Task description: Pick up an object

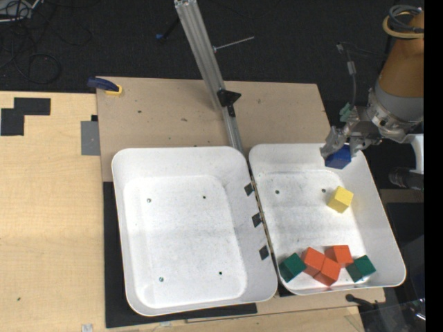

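My gripper hangs over the far right corner of the right bin, and a blue block sits between its fingers, raised above the bin floor. A yellow block lies on the bin floor just below the gripper in the view. At the near end of that bin lies a cluster: two green blocks with orange-red blocks between them.
The left bin stands beside the right one, with black clips along the shared edge. An aluminium rail slants up from the bins' far junction. A blue and yellow clamp lies at the bench's far left.
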Motion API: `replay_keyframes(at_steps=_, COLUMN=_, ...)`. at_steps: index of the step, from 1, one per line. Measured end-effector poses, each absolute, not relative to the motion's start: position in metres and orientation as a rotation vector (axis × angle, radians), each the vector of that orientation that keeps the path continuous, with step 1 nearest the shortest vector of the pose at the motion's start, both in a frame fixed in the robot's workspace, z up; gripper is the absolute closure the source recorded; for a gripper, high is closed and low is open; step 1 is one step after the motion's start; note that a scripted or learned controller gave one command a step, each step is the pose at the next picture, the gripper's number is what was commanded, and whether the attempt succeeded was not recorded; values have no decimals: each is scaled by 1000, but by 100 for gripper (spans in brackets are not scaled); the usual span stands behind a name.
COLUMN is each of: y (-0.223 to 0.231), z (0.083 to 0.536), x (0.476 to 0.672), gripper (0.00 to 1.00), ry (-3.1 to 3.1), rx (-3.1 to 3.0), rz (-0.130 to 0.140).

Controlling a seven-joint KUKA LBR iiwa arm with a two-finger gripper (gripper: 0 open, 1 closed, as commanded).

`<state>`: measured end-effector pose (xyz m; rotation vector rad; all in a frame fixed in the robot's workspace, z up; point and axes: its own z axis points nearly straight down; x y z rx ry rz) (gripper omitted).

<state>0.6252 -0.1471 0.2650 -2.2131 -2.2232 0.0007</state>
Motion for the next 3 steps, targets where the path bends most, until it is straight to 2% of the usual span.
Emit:
replay_keyframes(at_steps=2, y=-39, z=265, x=590, gripper=100, ry=-2223, rx=-2212, rz=3)
replay_keyframes(at_steps=3, y=2, z=244, x=570, gripper=100, ry=-2220, rx=-2213, rz=6)
